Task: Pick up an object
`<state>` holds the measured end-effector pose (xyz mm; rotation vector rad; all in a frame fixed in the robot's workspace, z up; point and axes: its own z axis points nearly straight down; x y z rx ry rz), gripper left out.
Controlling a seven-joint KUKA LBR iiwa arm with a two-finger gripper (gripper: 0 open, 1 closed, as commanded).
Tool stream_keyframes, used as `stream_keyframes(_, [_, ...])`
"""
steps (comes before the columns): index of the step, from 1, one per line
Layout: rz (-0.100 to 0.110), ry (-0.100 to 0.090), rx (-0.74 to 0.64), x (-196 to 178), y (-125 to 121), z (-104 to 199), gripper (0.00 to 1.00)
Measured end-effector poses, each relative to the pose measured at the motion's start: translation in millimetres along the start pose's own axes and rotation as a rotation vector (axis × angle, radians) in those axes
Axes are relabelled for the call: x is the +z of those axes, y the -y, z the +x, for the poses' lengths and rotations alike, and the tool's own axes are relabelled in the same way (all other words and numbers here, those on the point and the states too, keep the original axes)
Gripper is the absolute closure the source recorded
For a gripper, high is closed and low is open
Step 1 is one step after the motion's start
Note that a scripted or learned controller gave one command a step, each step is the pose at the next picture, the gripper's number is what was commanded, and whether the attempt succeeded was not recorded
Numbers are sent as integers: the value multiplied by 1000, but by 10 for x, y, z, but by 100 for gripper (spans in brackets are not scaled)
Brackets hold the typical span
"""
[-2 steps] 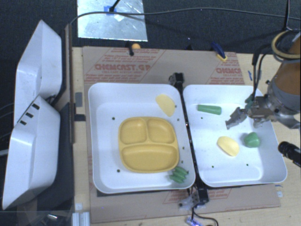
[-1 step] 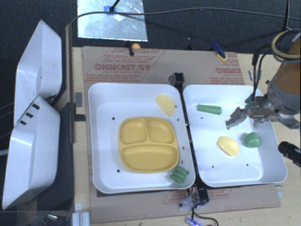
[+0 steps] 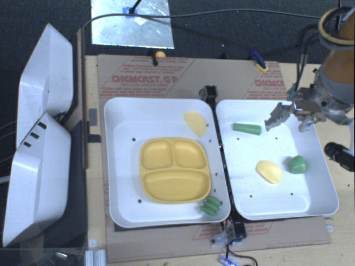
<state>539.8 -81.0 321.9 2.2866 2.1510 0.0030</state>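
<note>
My gripper (image 3: 289, 121) hangs over the back right of the right bin (image 3: 316, 204), its two fingers spread open with nothing between them. A green cylinder (image 3: 246, 128) lies just left of the fingers near the bin's back. A pale yellow lump (image 3: 269, 172) and a green rounded piece (image 3: 297, 164) sit nearer the front, below the gripper. In the left bin (image 3: 119, 165) lies a yellow divided plate (image 3: 175, 169), a pale yellow oval piece (image 3: 195, 123) behind it, and a green ribbed piece (image 3: 211, 205) at its front right corner.
The two bins meet at a black clamp (image 3: 208, 92) at the back and another at the front. A cardboard sheet (image 3: 166, 73) lies under both. White housings (image 3: 39, 132) stand at the far left, and a metal plate (image 3: 132, 14) lies behind.
</note>
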Motion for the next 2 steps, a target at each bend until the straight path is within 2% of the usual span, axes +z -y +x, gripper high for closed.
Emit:
stream_keyframes(1, [0,0,1,-100,3,-7,100])
stream_keyframes(2, [1,0,1,-96,4,-6,0])
